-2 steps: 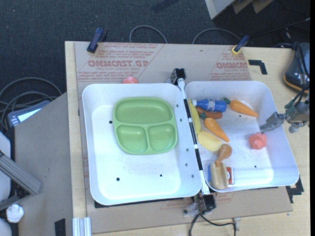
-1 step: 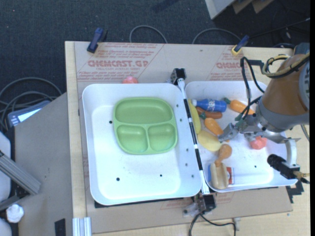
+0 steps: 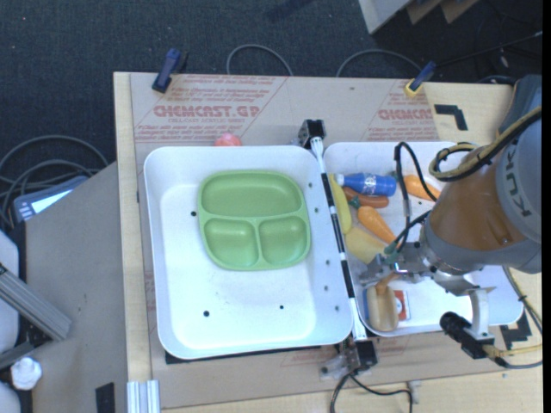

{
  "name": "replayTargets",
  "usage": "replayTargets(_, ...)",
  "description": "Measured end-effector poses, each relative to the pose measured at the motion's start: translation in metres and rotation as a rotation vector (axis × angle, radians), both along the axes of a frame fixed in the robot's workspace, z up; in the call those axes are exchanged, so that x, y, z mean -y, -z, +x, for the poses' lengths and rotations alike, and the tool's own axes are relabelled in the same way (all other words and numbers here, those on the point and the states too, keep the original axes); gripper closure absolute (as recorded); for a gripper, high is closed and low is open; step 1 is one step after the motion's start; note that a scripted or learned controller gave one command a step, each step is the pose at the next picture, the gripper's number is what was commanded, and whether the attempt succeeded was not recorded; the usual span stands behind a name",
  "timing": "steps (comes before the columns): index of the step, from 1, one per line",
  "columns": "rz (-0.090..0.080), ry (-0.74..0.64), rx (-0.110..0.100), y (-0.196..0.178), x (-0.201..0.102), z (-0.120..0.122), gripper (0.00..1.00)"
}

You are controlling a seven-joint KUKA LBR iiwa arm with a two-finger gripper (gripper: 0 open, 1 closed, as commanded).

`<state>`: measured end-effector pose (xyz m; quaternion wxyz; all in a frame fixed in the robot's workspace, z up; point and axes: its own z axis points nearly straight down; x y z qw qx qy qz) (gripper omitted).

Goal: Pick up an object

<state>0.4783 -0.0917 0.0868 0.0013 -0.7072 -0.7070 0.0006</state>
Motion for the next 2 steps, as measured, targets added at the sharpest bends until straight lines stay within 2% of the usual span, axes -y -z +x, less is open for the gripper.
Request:
replayTargets(1,-0.001,0.001,0.002,-0.010,0.000,0.000,1.00)
replayTargets(2,0.000,-0.001,0.003,-0.098,-0.075,0.033,1.00)
